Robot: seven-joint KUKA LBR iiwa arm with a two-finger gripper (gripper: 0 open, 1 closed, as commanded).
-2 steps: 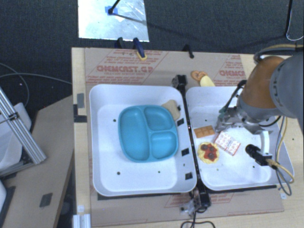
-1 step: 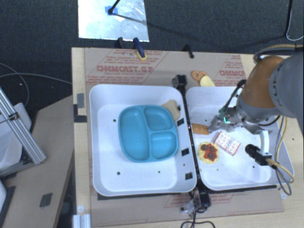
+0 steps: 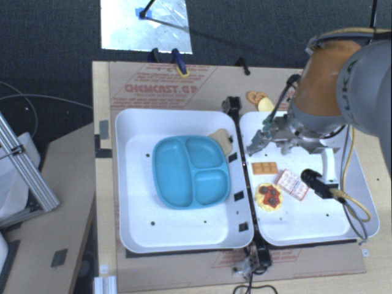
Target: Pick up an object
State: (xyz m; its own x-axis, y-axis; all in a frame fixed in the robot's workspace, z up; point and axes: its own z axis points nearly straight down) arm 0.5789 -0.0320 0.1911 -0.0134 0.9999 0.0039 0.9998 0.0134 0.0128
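Hovering low over the right bin (image 3: pixel 367 225), the hand (image 3: pixel 257 141) is sitting just above the waffle piece (image 3: pixel 265 168), likely lining up a pick; you cannot tell its state, since the wrist is covering it; the pizza slice (image 3: pixel 269 196) and the patterned packet (image 3: pixel 293 184) are lying nearby; the blue tray (image 3: pixel 190 170) is partly hiding a tan item (image 3: pixel 222 139) in the left bin (image 3: pixel 135 182).

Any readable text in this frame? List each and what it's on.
"CHEMCAST GP", or close to it: large red letters, blurred, on the brown sheet behind the left bin.
Smaller red print lines around it on the same sheet: too blurred to read.
Faint red print on the sheet's front edge below the bins: unreadable.
Nothing readable on the blue tray or the toy food.
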